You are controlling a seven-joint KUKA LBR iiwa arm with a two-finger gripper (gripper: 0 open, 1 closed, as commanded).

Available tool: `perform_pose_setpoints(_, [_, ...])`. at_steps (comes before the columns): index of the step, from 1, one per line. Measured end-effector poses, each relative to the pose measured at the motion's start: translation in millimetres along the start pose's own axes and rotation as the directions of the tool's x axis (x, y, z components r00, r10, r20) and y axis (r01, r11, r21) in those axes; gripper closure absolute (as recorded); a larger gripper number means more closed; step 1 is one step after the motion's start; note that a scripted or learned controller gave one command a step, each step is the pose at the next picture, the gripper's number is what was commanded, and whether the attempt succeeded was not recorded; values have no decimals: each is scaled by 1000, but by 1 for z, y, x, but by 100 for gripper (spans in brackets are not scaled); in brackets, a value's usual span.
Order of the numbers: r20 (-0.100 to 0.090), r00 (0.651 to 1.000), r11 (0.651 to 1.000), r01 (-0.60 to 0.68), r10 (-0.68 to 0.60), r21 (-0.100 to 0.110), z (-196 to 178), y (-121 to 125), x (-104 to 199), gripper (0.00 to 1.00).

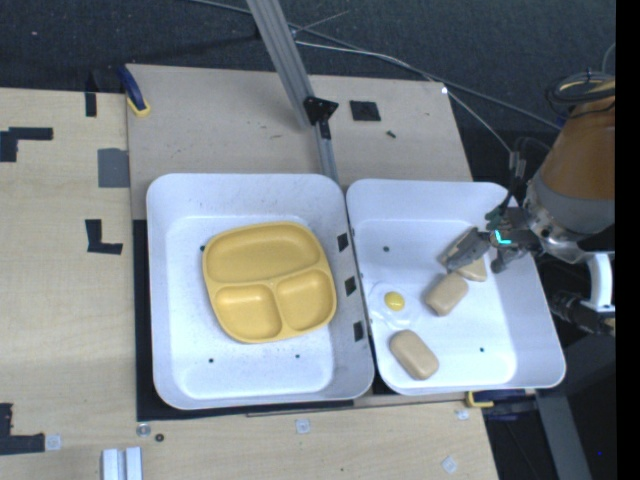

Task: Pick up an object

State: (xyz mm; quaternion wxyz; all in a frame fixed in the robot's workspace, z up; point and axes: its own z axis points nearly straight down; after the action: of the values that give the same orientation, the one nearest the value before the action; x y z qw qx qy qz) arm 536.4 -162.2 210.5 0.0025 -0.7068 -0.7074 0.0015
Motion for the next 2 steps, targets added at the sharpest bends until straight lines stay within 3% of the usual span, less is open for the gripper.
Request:
perform_pose_setpoints(1, [1, 1000, 1000, 1, -1, -4, -2, 1, 0, 0])
perform_pose_setpoints(2, [1, 1000, 1000, 0, 0, 0, 60, -6, 3, 0])
